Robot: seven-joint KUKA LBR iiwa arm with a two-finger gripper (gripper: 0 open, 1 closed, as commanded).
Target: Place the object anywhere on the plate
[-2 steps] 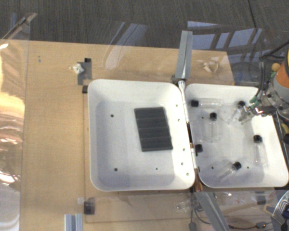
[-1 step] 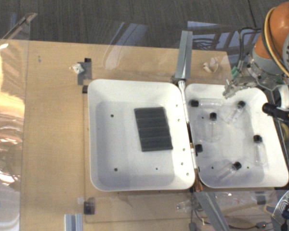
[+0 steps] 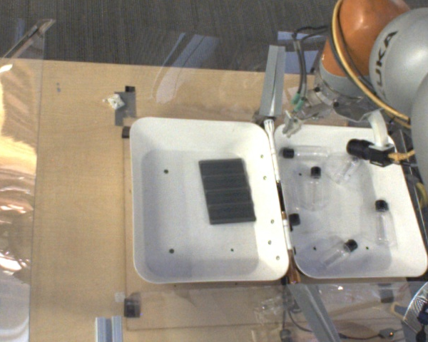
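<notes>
The grey arm with its orange band leans in from the right, over the far edge of the right bin. Its gripper hangs near that bin's far-left corner, close to the divider between the bins. How wide the jaws stand cannot be told here, and nothing shows between them. Several clear vials with black caps lie scattered in the right bin, apart from the gripper. The dark ribbed plate lies flat in the middle of the left bin, with none of the vials on it.
</notes>
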